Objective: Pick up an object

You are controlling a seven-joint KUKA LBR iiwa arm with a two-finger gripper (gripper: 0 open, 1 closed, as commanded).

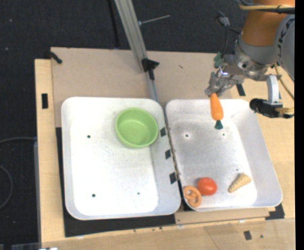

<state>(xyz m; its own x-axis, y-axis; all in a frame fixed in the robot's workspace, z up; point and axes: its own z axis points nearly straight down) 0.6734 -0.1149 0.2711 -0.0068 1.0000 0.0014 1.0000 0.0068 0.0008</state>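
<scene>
Hanging from my claw (215,91) over the right bin's (256,139) far edge is a slim orange carrot (216,109), smooth and tapered, its dark green tip pointing down; the fingers are closed on its top end. Below, near that bin's front rim, I see a glossy red tomato (207,186), a ridged pretzel-like ring (192,196) touching it, and a tan cone-shaped wedge (239,182) a little apart. A round lime-green bowl (136,127) sits in the left bin (79,155). Both white bins look speckled, resting on my pale wooden desk (188,66), dark floor around.
</scene>
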